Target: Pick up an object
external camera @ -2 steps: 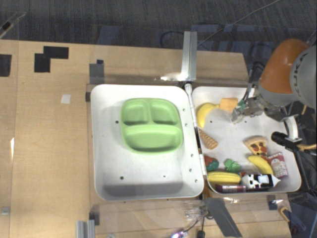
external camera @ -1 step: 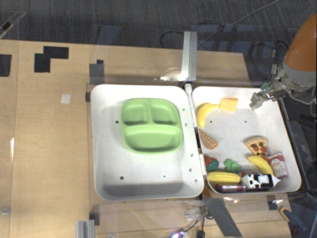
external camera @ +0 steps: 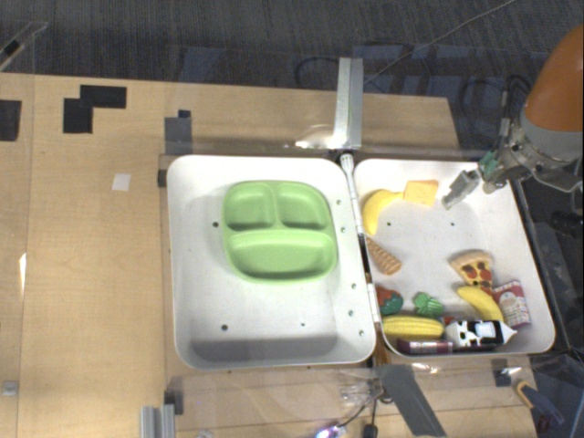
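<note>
My gripper (external camera: 462, 188) hangs over the back of the right bin (external camera: 534, 245), just right of a pale yellow cheese slice (external camera: 421, 192). Nothing shows in its grasp. A yellow banana (external camera: 375, 210) lies at the bin's back left, with a waffle piece (external camera: 386, 260) in front of it. A pizza slice (external camera: 473, 267), a smaller banana (external camera: 479, 302) and a red can (external camera: 513, 302) sit on the right side. Along the front edge lie a corn cob (external camera: 412, 326), broccoli (external camera: 427, 303), a red piece (external camera: 390, 297) and a black-and-white item (external camera: 476, 333).
The left bin (external camera: 196, 272) holds a green divided plate (external camera: 278, 228). A metal post (external camera: 349, 103) rises behind the wall between the two bins. The arm's orange band (external camera: 558, 89) is at the right edge. Bare bin floor lies around (external camera: 429, 245).
</note>
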`<state>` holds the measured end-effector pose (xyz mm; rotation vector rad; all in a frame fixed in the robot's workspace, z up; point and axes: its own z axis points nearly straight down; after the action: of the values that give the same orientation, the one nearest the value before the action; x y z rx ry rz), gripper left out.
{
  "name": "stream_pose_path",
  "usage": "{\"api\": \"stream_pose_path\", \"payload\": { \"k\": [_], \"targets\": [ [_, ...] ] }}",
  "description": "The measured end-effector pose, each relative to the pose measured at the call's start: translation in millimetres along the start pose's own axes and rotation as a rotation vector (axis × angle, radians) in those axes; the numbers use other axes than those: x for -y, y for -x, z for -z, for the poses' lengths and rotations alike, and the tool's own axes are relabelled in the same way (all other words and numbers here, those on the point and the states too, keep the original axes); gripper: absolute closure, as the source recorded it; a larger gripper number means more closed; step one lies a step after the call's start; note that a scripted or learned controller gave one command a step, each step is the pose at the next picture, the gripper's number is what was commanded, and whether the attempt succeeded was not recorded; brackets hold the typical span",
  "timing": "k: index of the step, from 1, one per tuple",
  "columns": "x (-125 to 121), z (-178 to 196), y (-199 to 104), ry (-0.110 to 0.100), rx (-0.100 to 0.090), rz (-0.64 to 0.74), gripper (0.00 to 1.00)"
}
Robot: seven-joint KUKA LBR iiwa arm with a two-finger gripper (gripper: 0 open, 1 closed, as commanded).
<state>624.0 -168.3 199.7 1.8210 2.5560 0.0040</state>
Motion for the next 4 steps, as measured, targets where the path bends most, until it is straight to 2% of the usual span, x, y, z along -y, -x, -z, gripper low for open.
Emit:
{"api": "stream_pose_path", "payload": {
  "k": [1,2,3,4],
  "targets": [
    [-55,-107,-38,0.0,0.0,0.06,0.0],
    [-62,-39,-39,0.0,0.0,0.151,0.0],
    [-55,-104,-58,0.001,0.0,0.303,0.0],
    [-58,-95,-58,0.006,0.0,0.302,1.0]
  ]
}}
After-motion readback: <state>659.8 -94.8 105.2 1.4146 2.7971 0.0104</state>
